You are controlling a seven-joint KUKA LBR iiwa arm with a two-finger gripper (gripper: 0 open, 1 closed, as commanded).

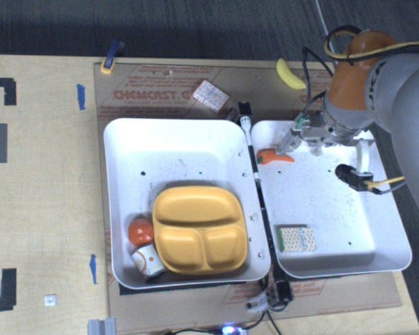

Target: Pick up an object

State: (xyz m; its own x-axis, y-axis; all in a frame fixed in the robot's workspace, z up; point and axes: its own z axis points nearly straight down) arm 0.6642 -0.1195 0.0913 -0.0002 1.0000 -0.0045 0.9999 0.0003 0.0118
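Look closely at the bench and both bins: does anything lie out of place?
Yes. A yellow banana and a small patterned packet lie on the cardboard behind the bins, outside both. The yellow tray in the left bin sits upside down, crowding a small can.

Grey arm point(405, 89), orange band point(353, 75)

Tray point(197, 230) in left bin point(126, 145)

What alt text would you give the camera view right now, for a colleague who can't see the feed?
The arm's tool hovers at the back left corner of the right bin, right beside a small orange carrot-like toy; a small patterned packet lies near that bin's front. The left bin holds a yellow divided tray, an orange ball and a small cup-like object.
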